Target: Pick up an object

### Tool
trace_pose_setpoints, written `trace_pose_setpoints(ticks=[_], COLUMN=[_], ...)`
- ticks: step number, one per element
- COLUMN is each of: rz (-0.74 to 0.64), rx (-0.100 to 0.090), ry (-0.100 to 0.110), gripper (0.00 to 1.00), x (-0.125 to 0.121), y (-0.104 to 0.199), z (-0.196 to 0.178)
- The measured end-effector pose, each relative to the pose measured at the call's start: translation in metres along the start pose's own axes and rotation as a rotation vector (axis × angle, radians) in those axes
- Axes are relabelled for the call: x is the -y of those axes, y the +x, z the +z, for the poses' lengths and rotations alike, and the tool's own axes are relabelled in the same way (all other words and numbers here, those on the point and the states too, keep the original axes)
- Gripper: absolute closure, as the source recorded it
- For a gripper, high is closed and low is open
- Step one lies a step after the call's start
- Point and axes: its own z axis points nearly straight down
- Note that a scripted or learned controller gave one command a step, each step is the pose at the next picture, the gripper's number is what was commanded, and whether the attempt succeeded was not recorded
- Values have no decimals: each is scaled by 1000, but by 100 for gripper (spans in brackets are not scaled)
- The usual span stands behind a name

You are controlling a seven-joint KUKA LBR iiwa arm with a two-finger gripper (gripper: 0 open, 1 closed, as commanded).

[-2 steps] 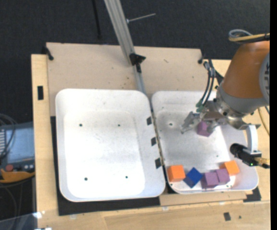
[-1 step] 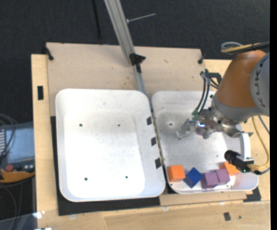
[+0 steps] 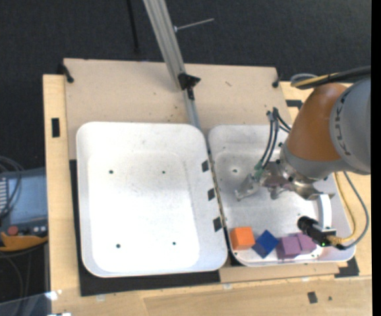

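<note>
Claw (image 3: 246, 188) low over right bin (image 3: 236, 143), finger state unclear; orange cube (image 3: 242, 237), blue cube (image 3: 265, 243), purple block (image 3: 294, 245) crowd near wall, risking miss.

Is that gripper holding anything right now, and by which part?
Nothing visible in the gripper; the orange block, blue block and purple block lie in the bin.

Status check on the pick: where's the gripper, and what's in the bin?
Gripper low in the right white bin, nothing seen between its fingers. Orange cube, blue cube, purple block along the near wall, untouched. Nothing blocking them.
</note>
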Motion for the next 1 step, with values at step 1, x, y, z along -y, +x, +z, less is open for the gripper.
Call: trace_pose_setpoints(ticks=[1], rz=[7], rx=[0], ry=[-9], gripper=[100], x=[-2], y=[-1], z=[-14])
